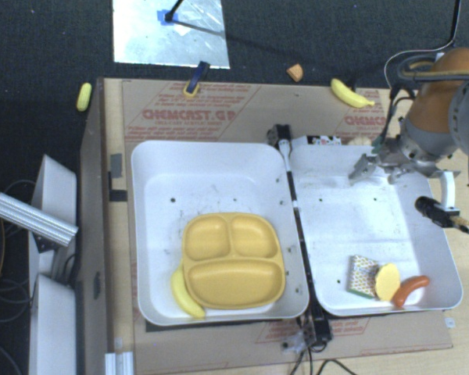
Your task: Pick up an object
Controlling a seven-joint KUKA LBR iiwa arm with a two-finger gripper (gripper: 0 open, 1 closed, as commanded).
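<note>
My gripper (pixel 377 170) hovers over the far edge of the right bin (pixel 352 209), its two fingers spread apart with nothing between them. Three small things lie in that bin's near right corner, well away from the gripper: a patterned block (pixel 362 275), a yellow round piece (pixel 388 281) leaning on it, and an orange-red sausage (pixel 411 289). In the left bin (pixel 211 170) rests a yellow divided plate (pixel 233 258), and a yellow banana (pixel 185 294) lies against the plate's near left side.
The grey arm with its orange band (pixel 442 92) fills the upper right. On the cardboard behind the bins lie a banana (pixel 350 94) and a blue-and-yellow tool (pixel 195 78). On the floor are an orange bit (pixel 295 72), a yellow piece (pixel 84 96) and a foil sheet (pixel 170 22).
</note>
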